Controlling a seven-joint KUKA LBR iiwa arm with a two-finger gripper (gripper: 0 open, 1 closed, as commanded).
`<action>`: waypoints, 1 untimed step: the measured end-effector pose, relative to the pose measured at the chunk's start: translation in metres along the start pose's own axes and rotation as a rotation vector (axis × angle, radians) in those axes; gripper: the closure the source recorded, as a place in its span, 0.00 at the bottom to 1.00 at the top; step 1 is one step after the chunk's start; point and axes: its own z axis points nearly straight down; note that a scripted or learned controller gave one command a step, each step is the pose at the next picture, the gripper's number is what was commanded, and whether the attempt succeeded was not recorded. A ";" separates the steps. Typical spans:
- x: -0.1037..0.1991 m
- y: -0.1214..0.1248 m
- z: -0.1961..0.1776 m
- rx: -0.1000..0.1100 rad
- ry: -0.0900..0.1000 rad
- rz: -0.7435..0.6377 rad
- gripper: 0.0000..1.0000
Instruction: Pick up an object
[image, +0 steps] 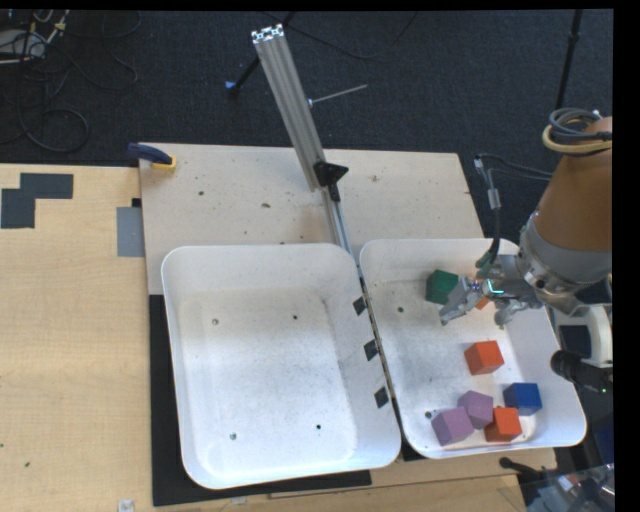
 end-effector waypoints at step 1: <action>-0.002 0.000 -0.002 -0.006 -0.001 0.005 0.00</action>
